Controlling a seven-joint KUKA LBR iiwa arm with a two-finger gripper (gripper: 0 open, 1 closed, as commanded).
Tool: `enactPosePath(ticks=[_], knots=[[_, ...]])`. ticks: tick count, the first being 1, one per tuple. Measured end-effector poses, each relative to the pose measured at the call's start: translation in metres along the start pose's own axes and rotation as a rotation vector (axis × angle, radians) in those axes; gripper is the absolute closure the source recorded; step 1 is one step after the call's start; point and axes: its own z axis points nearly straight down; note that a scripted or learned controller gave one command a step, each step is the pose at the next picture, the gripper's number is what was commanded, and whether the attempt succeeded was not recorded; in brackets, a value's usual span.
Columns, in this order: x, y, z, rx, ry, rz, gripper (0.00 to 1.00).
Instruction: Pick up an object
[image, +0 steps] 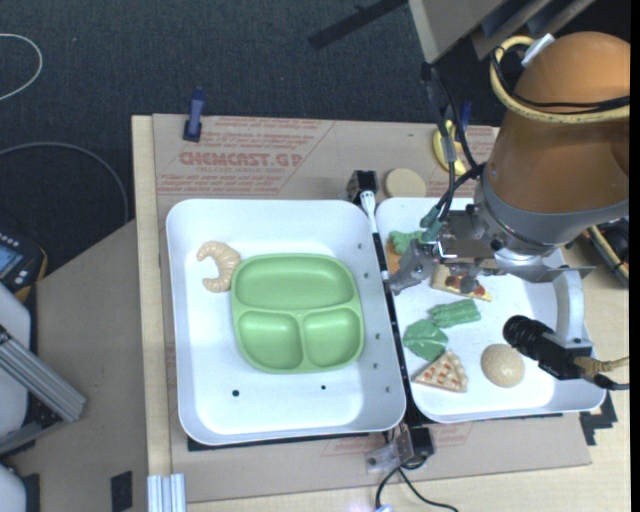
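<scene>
The grey arm with the orange band reaches in from three o'clock, and its two-finger metal gripper (415, 262) hangs low over the upper left part of the right-hand shallow white bin (570, 400), close to the divide between the bins. Whether the jaws stand apart or together cannot be told from this slant; nothing is visibly caught between them.

The candidates all lie in that bin: a small green toy piece (402, 241) at eleven o'clock of the gripper and just beside it, a flat green leaf-shaped piece (455, 314) at five o'clock, a second green leaf (424, 340) below that, a triangular pizza-slice toy (443, 373) toward six o'clock, and a round tan ball (502, 364) further out at four o'clock. The left-hand white bin (190, 330) holds a pale green three-compartment plate (297, 310) with a tan croissant-shaped toy (219, 264) at its ten o'clock.

My reading is that the step in hand is the descent or the grasp itself, with no lift begun. The next move calls for closing squarely on a single piece, most likely the one by the bin wall, then rising straight so that wall does not knock it loose
</scene>
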Motion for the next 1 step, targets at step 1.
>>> enactPosePath(ticks=[1], knots=[[-0.0041, 0.0031, -0.0160, -0.015, -0.001, 0.007, 1.00]])
